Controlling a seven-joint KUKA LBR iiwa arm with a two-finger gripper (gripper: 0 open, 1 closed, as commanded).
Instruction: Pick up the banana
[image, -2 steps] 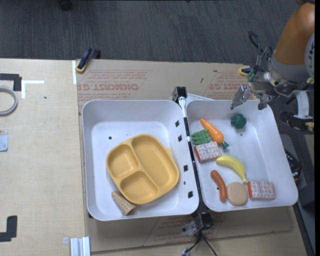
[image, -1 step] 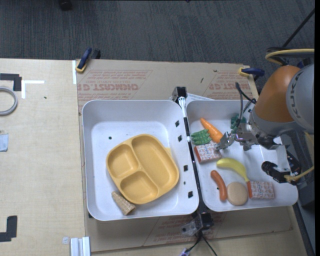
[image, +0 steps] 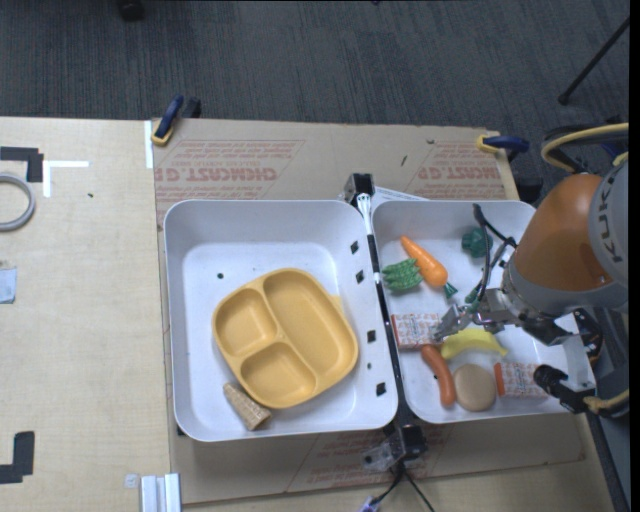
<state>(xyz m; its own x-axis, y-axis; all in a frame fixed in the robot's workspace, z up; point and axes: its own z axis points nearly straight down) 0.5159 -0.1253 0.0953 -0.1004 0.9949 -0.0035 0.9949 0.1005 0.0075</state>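
The yellow banana (image: 474, 344) lies in the right bin (image: 455, 215), near its front, between a red-and-white packet (image: 415, 327) and a brown round item (image: 475, 387). My gripper (image: 457, 321) hangs low over the bin, just above and to the left of the banana's left end. The grey arm with its orange band (image: 560, 250) reaches in from the right and hides the bin's right wall. Nothing can be made out held in the gripper.
The right bin also holds a carrot (image: 430, 262), a light green item (image: 401, 276), a dark green item (image: 474, 241), a red sausage (image: 438, 375) and a second packet (image: 512, 378). In the left bin (image: 260, 215) are a yellow divided plate (image: 285, 337) and a tan cracker (image: 246, 407).
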